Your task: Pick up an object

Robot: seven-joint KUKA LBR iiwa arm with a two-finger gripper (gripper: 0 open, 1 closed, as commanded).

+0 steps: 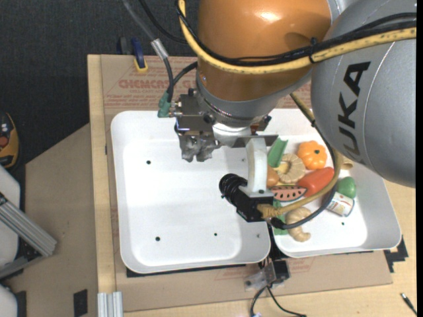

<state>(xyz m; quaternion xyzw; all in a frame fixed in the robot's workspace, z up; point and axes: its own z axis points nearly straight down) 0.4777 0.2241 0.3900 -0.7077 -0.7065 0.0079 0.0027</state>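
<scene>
The pincer (197, 149) is hanging over the left bin (132, 197), upper centre of frame; its grip state is unclear. Toy foods (304, 170) are lying piled in the right bin (377, 233).

Lighting: bright, even, cast from above | Glare: seen on the orange band (261, 25) | Shadows: soft, thrown in the left bin (142, 230) | Blur: slight throughout

Brown bench board (106, 177) over dark carpeted floor (46, 38).
</scene>
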